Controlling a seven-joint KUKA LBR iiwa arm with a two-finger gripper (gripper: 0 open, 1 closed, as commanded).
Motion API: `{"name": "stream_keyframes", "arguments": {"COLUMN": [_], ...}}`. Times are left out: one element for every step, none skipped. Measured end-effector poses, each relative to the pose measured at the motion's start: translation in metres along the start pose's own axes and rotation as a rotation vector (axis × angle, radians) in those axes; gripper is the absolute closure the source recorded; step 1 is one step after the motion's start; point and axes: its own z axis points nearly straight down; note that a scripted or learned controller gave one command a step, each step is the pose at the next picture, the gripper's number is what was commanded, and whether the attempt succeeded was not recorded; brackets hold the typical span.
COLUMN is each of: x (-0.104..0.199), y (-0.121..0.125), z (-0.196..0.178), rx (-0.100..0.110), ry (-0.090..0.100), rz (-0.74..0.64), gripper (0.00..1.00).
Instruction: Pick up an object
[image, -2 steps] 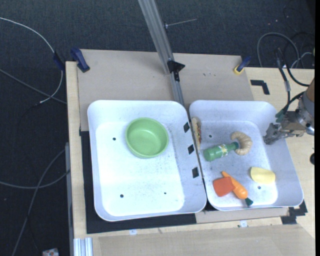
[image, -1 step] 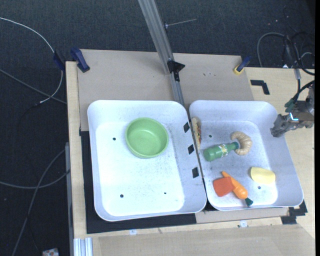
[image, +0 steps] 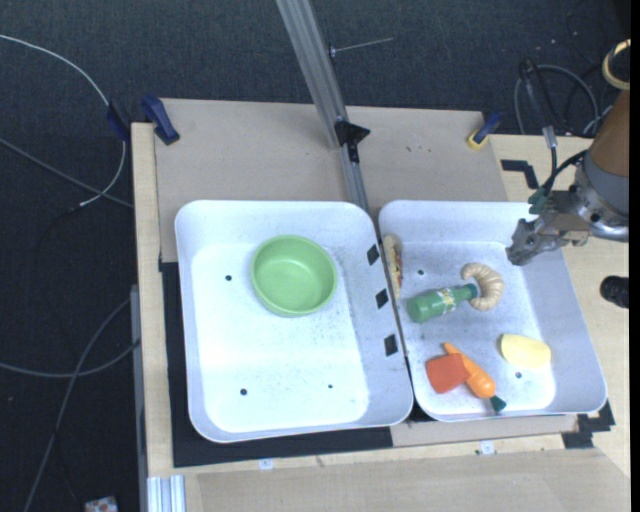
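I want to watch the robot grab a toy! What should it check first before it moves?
1. Toys to pick lie in the right bin: ok: green bottle, tan ring, yellow piece, orange toy.
2. Gripper is over that bin: ok, near its upper right edge.
3. Gripper carries nothing: ok, no toy under it.
4. Fingers open: cannot tell.
5. Bottle stands apart: not ok, it touches the ring.
6. Yellow piece has room around it: ok.

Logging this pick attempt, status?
Gripper over right bin's upper right, nothing seen in it. Nearest: tan ring, touching green bottle. Yellow piece, orange toy lower down. Approach unobstructed.
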Motion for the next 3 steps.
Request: {"name": "stream_keyframes", "arguments": {"x": [0.047, 0.105, 0.159], "y": [0.017, 0.035, 0.054], "z": [0.009, 0.016, 0.017], "rx": [0.003, 0.002, 0.001], "ry": [0.001, 0.003, 0.003], "rz": [0.000, -0.002, -0.001], "gripper": [1.00, 1.00, 1.00]}}
